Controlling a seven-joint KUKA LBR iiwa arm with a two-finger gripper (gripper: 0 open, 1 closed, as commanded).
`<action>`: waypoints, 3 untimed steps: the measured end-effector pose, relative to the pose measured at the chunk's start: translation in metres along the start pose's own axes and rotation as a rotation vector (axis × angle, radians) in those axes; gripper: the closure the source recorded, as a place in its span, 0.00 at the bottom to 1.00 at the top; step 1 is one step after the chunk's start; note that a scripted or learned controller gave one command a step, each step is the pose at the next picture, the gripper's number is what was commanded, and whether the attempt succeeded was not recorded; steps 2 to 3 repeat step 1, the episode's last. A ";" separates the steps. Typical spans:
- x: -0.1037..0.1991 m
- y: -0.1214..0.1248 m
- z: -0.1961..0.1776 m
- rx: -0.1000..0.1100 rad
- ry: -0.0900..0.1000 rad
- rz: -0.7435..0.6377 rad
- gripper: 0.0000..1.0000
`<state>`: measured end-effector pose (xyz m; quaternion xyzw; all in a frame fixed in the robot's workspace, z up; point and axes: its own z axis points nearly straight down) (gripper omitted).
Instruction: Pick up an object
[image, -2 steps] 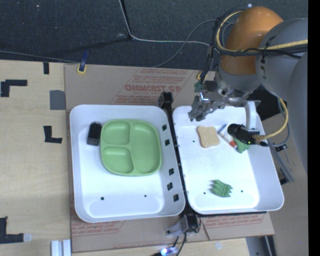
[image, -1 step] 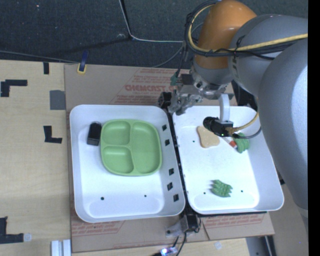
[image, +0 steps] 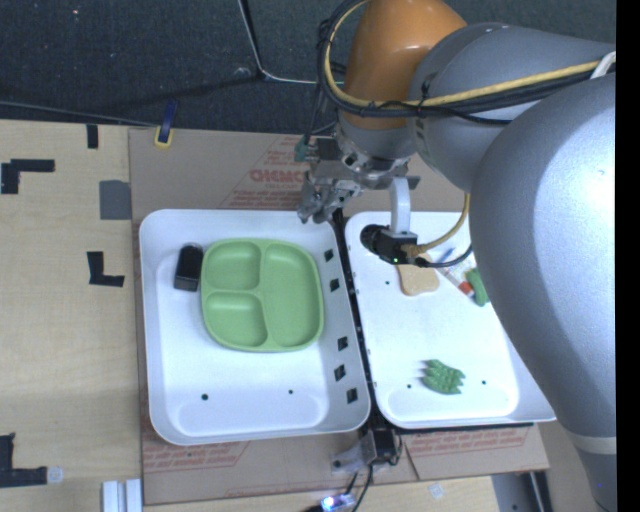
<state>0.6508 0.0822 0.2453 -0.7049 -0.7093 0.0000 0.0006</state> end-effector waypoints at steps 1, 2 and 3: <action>-0.003 0.000 0.000 0.001 -0.002 0.004 0.00; -0.003 0.000 0.000 0.001 -0.002 0.004 0.00; -0.003 0.000 0.000 0.001 -0.002 0.004 0.00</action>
